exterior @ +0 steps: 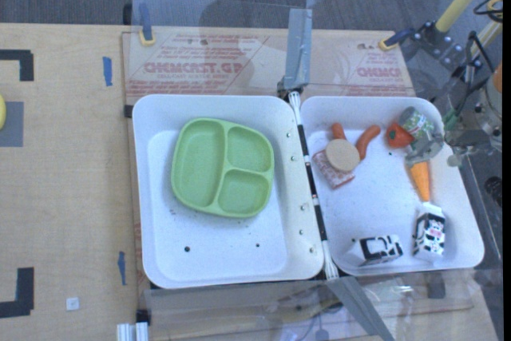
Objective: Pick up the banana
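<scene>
My gripper reaches in from the right and hangs over the far right corner of the right bin. It is just above the green top of an orange carrot and beside a red pepper. The grey wrist and a greenish blur hide the gripper's tip. A small yellow shape shows at the picture's far left edge, on the bench outside both bins; I cannot tell what it is.
The left bin holds a green divided plate. In the right bin lie two red sausages, a sandwich and two cow-patterned cartons, one of them tipped over. A clear wall stands behind the bins.
</scene>
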Controlling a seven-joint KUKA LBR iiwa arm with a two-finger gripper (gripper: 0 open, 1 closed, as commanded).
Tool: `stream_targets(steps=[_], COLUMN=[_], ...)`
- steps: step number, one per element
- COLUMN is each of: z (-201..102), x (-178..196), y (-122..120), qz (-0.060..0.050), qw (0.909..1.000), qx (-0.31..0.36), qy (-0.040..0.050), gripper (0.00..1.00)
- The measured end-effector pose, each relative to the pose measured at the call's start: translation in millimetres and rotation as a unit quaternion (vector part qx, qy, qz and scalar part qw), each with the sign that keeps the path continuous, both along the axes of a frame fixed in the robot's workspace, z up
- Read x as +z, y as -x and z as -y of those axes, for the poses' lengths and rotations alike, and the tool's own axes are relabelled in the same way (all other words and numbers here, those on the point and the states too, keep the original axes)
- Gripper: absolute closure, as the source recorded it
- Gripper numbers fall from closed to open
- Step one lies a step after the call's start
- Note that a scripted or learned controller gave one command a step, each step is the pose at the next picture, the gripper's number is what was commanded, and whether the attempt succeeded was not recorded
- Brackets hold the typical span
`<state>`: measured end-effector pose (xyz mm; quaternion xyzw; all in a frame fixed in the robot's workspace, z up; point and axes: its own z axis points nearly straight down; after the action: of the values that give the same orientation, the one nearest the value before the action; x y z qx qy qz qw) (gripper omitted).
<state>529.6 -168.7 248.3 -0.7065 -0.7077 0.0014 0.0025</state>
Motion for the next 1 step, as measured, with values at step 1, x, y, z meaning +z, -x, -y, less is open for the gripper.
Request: stream_targets(steps=[1], z=[-80.0], x=[69.2], y=[25.9], qz=[0.001], qw=[0.9926], qx=[-0.122], qy=[0.0019], gripper=[0.0])
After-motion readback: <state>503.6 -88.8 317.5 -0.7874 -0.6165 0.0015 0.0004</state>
